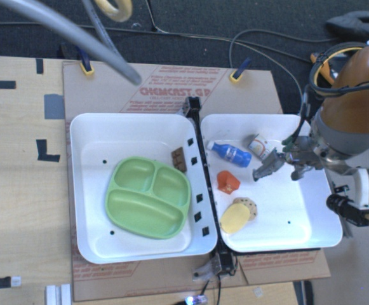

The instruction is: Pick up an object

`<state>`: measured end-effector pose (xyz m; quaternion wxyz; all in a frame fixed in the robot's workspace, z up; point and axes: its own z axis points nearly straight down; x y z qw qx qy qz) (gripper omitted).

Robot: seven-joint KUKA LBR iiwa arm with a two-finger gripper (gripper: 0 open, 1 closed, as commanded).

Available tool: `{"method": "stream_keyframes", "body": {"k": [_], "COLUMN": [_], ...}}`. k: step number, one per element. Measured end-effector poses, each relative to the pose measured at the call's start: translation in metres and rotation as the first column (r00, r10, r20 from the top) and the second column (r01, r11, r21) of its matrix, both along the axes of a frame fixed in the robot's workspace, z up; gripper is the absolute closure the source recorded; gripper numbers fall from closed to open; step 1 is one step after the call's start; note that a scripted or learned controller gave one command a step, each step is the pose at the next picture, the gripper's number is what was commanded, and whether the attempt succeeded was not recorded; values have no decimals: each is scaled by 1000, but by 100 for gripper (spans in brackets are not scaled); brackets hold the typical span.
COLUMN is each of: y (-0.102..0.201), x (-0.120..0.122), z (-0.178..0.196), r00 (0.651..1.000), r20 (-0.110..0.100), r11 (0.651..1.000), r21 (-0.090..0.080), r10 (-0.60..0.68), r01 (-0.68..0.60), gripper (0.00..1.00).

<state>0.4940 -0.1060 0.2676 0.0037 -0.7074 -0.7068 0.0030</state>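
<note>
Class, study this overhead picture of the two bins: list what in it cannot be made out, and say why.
- Gripper, camera view: its fingers are dark and blurred, so open or shut cannot be told.
- Small white object by the blue bottle: too small to identify.
- Brown object at the left bin's divider: too small to identify.
- Arm's body: cut off by the right edge.

We see the grey arm [343, 116] reaching in from the right, its orange band [357, 68] sitting high near the edge above the wrist. The wrist bends down and leftward, carrying the tool [279, 167] low. Its two dark fingers [267, 166] are spread apart with nothing between them, one pointing left, the other downward.
</note>
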Motion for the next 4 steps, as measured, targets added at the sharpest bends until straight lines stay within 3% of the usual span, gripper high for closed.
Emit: {"method": "stream_keyframes", "body": {"k": [1,4], "y": [0,7], "x": [2,-2], "z": [4,-132], "r00": [1000,1000], "r20": [8,3], "r11": [1000,1000], "r21": [-1,0], "r10": [3,1], "r01": [-3,-1], "gripper": [0,0]}}
